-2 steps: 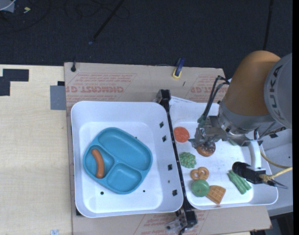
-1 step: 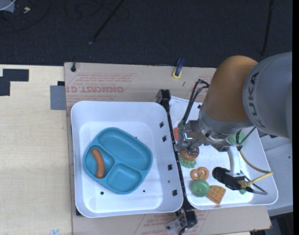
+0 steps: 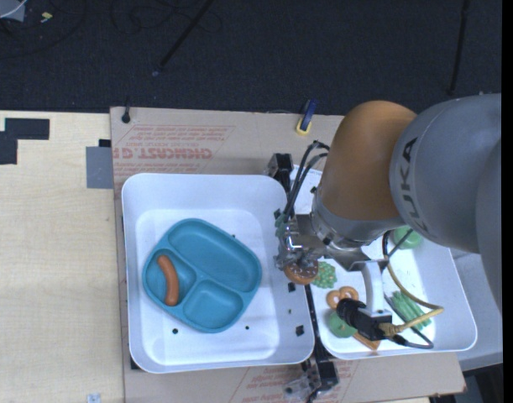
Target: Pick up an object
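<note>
The gripper [image 3: 300, 259] sits low at the right bin's [image 3: 464, 326] left edge over a brown ring toy [image 3: 302, 271], grip state impossible to tell, so no pickup is confirmed.

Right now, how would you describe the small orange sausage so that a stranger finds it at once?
Look at the left white bin, which holds a blue divided plate. The sausage lies in the plate's left compartment. It is the one orange, elongated thing on that plate.
</note>
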{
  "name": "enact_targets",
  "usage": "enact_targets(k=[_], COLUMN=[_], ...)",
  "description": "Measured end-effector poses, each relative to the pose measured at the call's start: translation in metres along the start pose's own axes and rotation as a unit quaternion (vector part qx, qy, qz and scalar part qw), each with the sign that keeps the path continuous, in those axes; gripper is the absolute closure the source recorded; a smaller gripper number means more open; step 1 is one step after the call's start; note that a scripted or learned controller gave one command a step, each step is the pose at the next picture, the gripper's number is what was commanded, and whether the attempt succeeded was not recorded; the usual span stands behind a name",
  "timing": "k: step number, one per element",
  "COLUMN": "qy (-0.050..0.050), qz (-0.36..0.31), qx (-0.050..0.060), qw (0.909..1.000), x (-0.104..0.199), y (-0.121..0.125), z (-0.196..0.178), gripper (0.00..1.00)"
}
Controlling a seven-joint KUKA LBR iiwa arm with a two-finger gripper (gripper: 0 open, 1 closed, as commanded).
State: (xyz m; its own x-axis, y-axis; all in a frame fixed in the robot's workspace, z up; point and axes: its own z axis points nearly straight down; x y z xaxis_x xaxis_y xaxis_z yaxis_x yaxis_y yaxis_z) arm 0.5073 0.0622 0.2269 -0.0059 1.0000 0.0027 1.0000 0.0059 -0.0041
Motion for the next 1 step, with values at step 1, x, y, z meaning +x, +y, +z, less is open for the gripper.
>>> enact_targets(k=[1], qy=[-0.001], qz=[0.001], qx=[0.000], qw=[1.0000], x=[0.0436], y=[-0.0103], z=[0.0050], gripper=[1.00])
